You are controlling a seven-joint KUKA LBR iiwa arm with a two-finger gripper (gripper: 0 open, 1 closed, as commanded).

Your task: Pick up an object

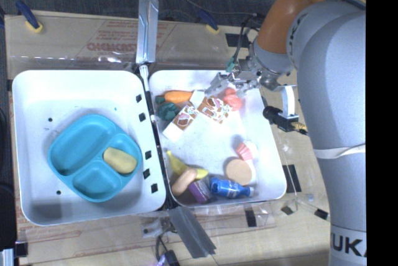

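The grey arm with its orange band reaches in from the right, and its hand (231, 80) sits low over the far right corner of the right-hand shallow white bin (273, 162). Whether that hand is spread or pressed together I cannot tell: the metal parts blur against the bin's white floor. Just beside it, toward the bin's middle, lies a small salmon-pink rounded toy (232, 100), and touching that on its left a brown-and-white printed carton (214, 109), tilted, with its long axis running from upper left to lower right. A second brown-and-white carton (180, 122) lies further left, its long axis pointing from lower left to upper right, and an orange carrot-shaped toy (178, 96) lies crosswise near the divider. My judgement is that the pink toy is the likeliest target, since it lies immediately below and slightly inward of the hand; the coming move turns on a short drop onto it without catching the carton pressed against it. In the left-hand white bin (25, 134), well apart, 1 blue sectioned plastic tray (68, 153) carries a yellow potato-shaped toy (120, 160).
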